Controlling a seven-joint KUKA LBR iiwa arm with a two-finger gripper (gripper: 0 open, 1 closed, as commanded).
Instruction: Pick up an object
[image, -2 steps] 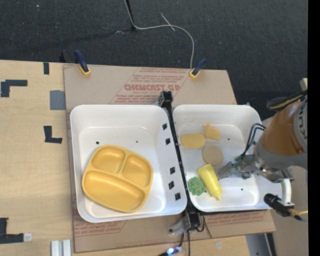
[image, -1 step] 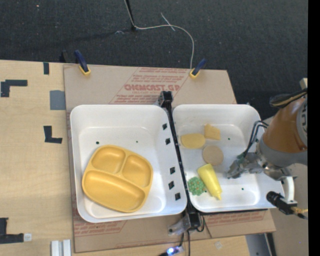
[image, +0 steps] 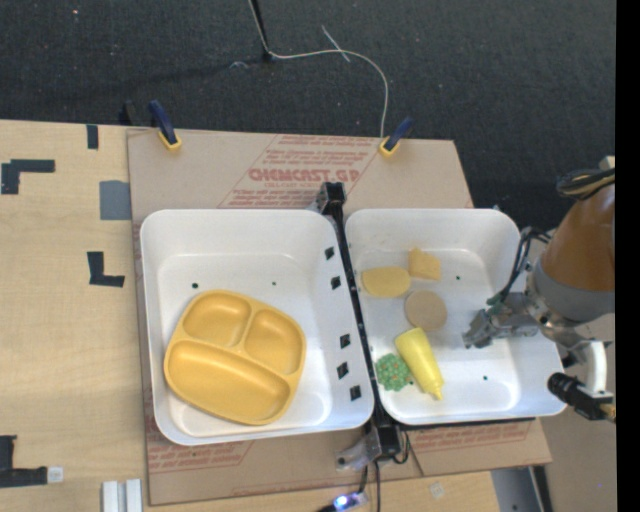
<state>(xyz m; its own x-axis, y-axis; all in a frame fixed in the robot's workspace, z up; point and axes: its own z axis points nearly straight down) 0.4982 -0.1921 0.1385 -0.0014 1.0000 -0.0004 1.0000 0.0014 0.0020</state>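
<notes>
The right bin (image: 470, 225) holds several small items. A pale yellow oval piece (image: 385, 281) lies beside an orange-yellow chunk (image: 424, 265) near the bin's back. A tan round disc (image: 426, 310) sits in the middle. A yellow corn-like piece (image: 421, 361) and a green clump (image: 392, 372) lie by the front left corner. My gripper (image: 480, 331) hangs low in the right half of this bin, just right of the tan disc and apart from it. Nothing shows held in it.
The left bin (image: 160, 235) holds a yellow divided plate (image: 235, 355). A black divider with clips (image: 343, 300) runs between the bins. The arm's orange band (image: 585, 235) leans over the right bin's right wall. Two clamps (image: 165, 128) hold the cardboard at the back.
</notes>
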